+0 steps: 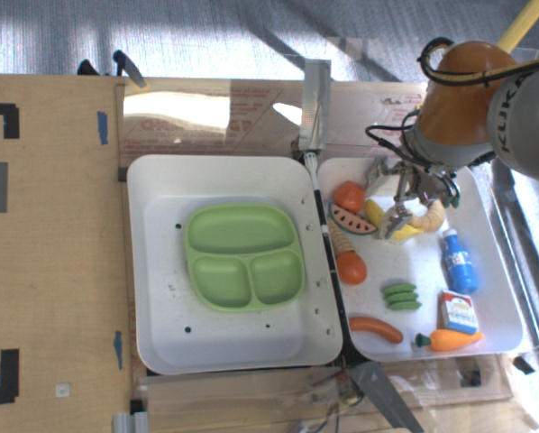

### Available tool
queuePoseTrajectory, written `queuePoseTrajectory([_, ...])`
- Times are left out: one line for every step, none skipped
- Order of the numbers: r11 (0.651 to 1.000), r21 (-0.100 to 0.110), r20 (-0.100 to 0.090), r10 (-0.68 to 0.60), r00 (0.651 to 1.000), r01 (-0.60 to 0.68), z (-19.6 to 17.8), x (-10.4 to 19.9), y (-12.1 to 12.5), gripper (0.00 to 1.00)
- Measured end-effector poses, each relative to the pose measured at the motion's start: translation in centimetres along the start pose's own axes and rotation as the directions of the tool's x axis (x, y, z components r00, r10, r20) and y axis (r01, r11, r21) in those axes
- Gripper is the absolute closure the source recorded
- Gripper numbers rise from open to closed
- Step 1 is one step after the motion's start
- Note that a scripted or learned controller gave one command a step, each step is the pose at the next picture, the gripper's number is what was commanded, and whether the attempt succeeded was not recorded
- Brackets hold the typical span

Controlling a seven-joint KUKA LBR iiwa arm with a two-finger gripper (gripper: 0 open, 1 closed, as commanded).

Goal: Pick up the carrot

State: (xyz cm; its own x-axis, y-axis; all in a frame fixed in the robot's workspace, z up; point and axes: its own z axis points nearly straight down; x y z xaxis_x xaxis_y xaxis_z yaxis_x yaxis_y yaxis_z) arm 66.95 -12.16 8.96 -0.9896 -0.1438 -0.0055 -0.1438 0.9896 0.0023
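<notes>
Carrot (453, 339) sits at about five o'clock in the right bin (504, 269), lying on its side close to the near rim, orange body with a green stub pointing left. I see a small red-and-white carton (458, 311) just beside it at twelve o'clock, and a blue bottle (458, 262) further up the same line. At nine o'clock from the carrot lies a red sausage (375, 328), and above that, a green pea pod (401, 296). Toward ten o'clock there is an orange-red piece with a ridged cone top (349, 262), hard against the divider between the bins.

The hand (401, 216) is well apart from the carrot, up at roughly eleven o'clock from it, over a cluster of toys: a watermelon slice (351, 219), a tomato (349, 194) and a yellow piece (378, 211). I cannot tell from here how the hand stands, released or clenched, and the carrot is not in it.

The left bin (152, 269) holds a green divided plate (244, 256). Both bins rest on the counter (44, 242).
</notes>
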Motion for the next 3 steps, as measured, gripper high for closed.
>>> queuePoseTrajectory([0.998, 0.005, -0.002, -0.062, 0.998, 0.062, -0.2, 4.1, -6.8, 0.00])
queuePoseTrajectory([0.969, 0.005, 0.006, -0.246, 0.969, 0.246, 0.2, 0.5, -1.7, 0.00])
queuePoseTrajectory([0.967, 0.007, 0.004, -0.255, 0.967, 0.255, 0.2, 1.6, -6.8, 0.00])
